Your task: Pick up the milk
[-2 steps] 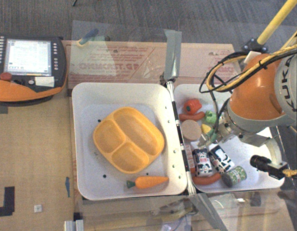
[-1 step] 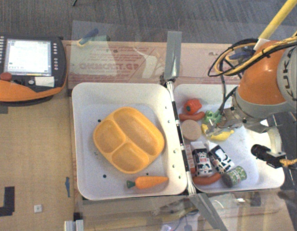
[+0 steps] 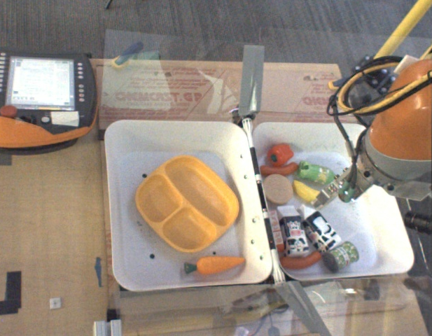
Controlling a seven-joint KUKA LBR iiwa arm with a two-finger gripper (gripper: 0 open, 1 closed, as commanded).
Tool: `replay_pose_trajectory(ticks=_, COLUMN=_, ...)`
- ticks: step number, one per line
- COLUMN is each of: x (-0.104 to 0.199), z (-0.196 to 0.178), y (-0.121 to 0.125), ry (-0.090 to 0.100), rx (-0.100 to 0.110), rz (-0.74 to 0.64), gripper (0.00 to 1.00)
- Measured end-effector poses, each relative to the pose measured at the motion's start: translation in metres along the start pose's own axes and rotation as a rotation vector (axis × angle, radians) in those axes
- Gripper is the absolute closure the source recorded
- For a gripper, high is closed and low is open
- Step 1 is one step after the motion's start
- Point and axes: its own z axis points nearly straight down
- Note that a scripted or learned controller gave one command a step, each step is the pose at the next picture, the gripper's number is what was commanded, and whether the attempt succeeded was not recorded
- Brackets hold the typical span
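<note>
The end effector hangs low over the right bin, above the yellow banana and just beyond the milk — I cannot tell how it is set. The milk is a small black-and-white carton lying flat near the bin's front edge, packed among other toys, so a clean approach looks tight.

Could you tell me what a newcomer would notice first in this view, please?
Probably the yellow divided plate in the left bin, with a toy carrot below it. Then the arm's gripper over the right bin's crowded toy food, near the two milk cartons.
</note>
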Motion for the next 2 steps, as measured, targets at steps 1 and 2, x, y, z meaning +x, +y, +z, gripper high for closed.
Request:
replay_pose_trajectory(ticks=1, x=0.032, z=-0.020, y=0.004, ry=-0.001, rx=-0.001, rz=-0.393, gripper=1.00)
replay_pose_trajectory(ticks=2, x=0.049, z=0.002, y=0.013, ry=0.000, rx=-0.001, rz=-0.949, gripper=1.00)
